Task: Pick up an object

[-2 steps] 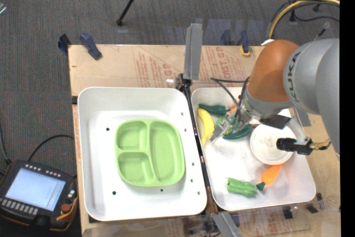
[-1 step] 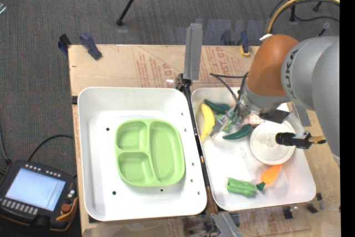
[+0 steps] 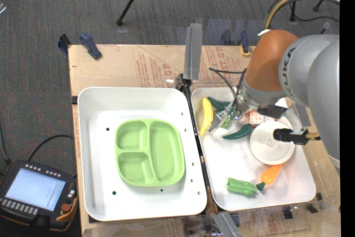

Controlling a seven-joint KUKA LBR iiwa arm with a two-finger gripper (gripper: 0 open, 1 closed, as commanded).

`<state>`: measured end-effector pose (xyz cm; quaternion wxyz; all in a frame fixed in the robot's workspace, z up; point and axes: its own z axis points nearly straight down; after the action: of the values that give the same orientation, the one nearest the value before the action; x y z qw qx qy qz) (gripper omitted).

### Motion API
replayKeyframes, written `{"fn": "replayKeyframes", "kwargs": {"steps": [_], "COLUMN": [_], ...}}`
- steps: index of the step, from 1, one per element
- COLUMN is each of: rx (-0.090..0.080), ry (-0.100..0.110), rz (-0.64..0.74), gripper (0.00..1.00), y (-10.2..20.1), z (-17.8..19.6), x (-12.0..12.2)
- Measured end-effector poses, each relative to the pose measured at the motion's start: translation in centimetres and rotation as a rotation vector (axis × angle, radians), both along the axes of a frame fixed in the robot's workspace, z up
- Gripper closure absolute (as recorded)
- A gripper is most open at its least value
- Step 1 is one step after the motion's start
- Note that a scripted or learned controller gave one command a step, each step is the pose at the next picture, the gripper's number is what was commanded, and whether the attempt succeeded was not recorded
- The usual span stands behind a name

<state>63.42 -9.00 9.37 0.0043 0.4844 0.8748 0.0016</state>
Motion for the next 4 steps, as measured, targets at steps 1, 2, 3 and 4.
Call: {"fn": "replayKeyframes", "kwargs": {"steps": [1,2,3,4], "rx": [0.002,-0.003,0.006,0.004], "ry": [0.015,-0.002,-0.002,0.000], "rz": [-0.117,-0.111,-0.343,-0.342], "gripper": [0.00,1.00,1.00,0.00], "y": [0.0,0.0,0.1,0.1], "z": [-0.2,1.1,0.5,0.1], "x": [0.9,1.3,1.4,1.3]}}
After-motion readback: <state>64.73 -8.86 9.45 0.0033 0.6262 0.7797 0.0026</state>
